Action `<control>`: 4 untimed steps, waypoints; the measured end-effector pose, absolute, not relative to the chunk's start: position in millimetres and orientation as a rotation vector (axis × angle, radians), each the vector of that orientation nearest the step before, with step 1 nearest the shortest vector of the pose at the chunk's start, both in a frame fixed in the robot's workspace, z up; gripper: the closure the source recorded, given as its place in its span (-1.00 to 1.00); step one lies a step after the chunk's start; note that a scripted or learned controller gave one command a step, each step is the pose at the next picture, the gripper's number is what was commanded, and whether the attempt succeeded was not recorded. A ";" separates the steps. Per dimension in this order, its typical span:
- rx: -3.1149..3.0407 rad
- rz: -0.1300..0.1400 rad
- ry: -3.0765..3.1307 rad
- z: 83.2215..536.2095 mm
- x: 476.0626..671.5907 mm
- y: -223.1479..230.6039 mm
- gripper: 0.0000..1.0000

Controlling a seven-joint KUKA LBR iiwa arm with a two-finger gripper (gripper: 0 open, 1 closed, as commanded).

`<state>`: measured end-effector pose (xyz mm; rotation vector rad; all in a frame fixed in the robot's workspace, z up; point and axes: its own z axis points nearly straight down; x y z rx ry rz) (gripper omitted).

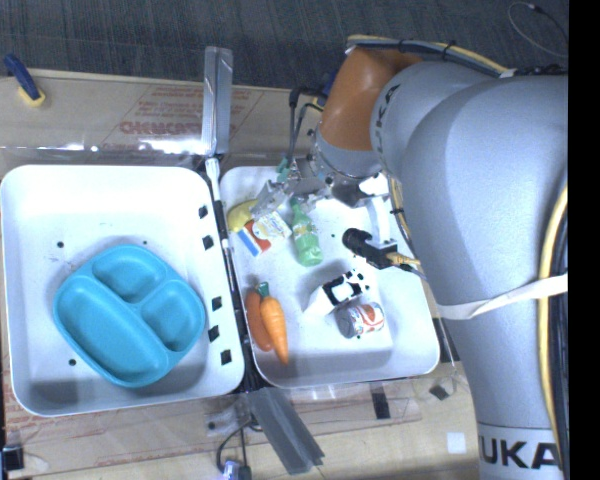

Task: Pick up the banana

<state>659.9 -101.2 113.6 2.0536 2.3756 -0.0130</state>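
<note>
Banana point(241, 214): right bin point(410, 353), far-left corner, against the wall. Gripper point(280, 190): just beside it; finger state cannot be told. Carrot point(270, 323): near-left. Blue divided tray point(130, 313): left bin point(20, 268).

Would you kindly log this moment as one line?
task: banana pickup | gripper: over right bin, beside banana | grasp: unconfirmed
</note>
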 end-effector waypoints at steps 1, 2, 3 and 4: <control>2.133 -0.006 2.313 152.1 617.4 -104.9 -1.00; 2.226 -0.014 2.219 98.4 655.8 -97.5 -1.00; 2.222 -0.012 2.228 105.3 656.8 -95.0 1.00; 2.222 -0.012 2.229 105.3 656.8 -94.9 -1.00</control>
